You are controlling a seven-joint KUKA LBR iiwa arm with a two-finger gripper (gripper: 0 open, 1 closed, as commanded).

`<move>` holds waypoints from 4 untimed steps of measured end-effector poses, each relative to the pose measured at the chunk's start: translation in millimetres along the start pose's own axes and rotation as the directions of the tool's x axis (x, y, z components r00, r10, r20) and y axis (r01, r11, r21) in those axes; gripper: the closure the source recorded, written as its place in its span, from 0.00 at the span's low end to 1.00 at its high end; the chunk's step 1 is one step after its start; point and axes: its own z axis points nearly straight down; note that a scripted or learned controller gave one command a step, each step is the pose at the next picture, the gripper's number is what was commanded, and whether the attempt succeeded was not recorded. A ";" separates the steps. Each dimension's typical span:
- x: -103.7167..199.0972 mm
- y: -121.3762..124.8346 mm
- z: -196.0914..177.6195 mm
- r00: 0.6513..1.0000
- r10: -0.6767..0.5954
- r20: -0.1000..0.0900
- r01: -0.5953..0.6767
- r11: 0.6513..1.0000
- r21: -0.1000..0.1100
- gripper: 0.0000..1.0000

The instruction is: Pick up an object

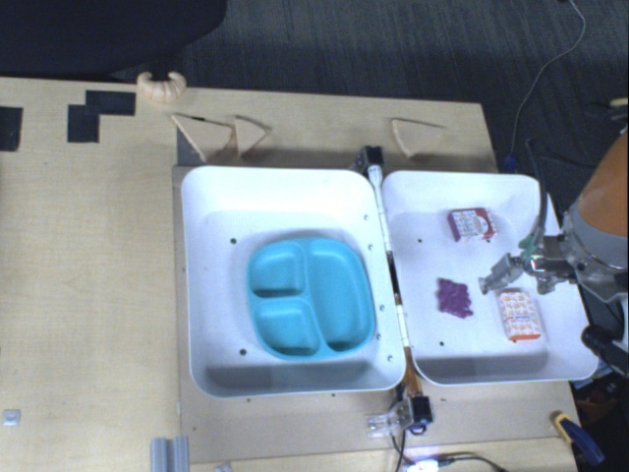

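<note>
- One pale wooden bench (88, 293) fills most of the camera view, with dark cut-out slots near its upper left corner and dark grey carpet beyond its far edge
- Two shallow white bins sit side by side on it: the left bin (206, 214) is the larger in view, the right bin (413, 205) touches it along a shared middle rim
- A blue divided tray (310, 296) with three compartments lies in the middle of the left bin
- The grey arm (600, 234) with its orange band enters from the right edge, above the right bin's near right corner
- The gripper (504, 273) hangs over the right bin, its fingers spread apart with nothing between them, just above the white and orange packet (519, 316)
- A red and white packet (471, 225) lies toward the far side of the right bin, well apart from the gripper
- A small purple object (454, 297) lies near the bin's middle, left of the gripper
- Thin cables trail over the carpet at upper right and by the bench's near edge
</note>
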 end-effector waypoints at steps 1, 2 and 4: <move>5.2 36.2 118.0 1.000 0.001 0.002 -0.001 1.000 -0.009 0.00; 5.7 38.3 106.2 1.000 0.001 0.002 -0.001 1.000 -0.015 1.00; -64.1 74.8 119.6 1.000 0.000 -0.001 0.000 1.000 -0.005 0.00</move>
